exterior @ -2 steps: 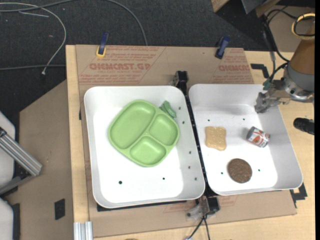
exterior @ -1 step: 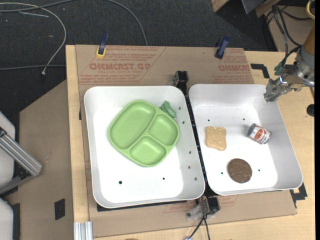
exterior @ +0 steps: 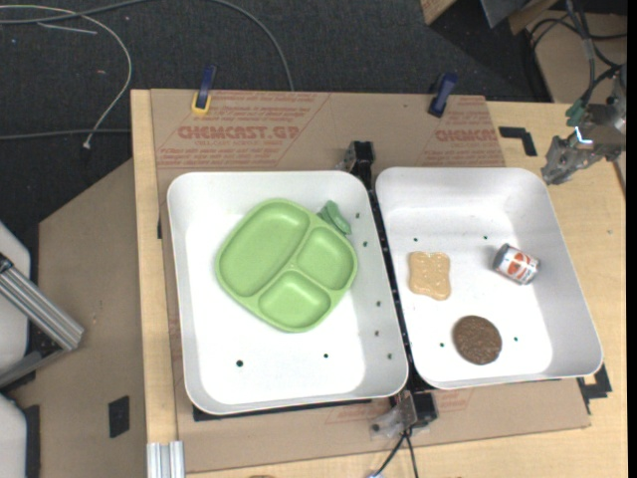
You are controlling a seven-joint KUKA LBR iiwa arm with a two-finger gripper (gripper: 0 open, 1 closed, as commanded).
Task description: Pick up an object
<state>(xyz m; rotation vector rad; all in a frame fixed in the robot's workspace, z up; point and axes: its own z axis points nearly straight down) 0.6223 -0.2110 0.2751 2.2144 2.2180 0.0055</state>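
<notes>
**Bench inventory: gripper, two bins, contents**

Jaws: whether they stand apart or together cannot be told; the gripper point(exterior: 575, 153) is small and blurred at the view's right edge, outside the bins, over the bare bench point(exterior: 587, 127). Nothing is seen between them.

Right bin point(exterior: 468, 192): white, shallow, its upper right corner nearest the gripper, which sits off that corner at about 2 o'clock from the bin's centre. Contents, three items, well apart:
- small can point(exterior: 516, 264), red and white, lying on its side, at 3 o'clock.
- toast-shaped piece point(exterior: 430, 275), pale tan, at 9 o'clock, near the left wall.
- round brown disc point(exterior: 478, 339), possibly a cookie or patty, at 6 o'clock.

Left bin point(exterior: 199, 366): white, just beside the right bin. Contents:
- green divided plate point(exterior: 287, 264), three compartments, slightly above centre.
- small dark green item point(exterior: 335, 217), touching the plate's rim at 1 o'clock; kind unclear.
</notes>
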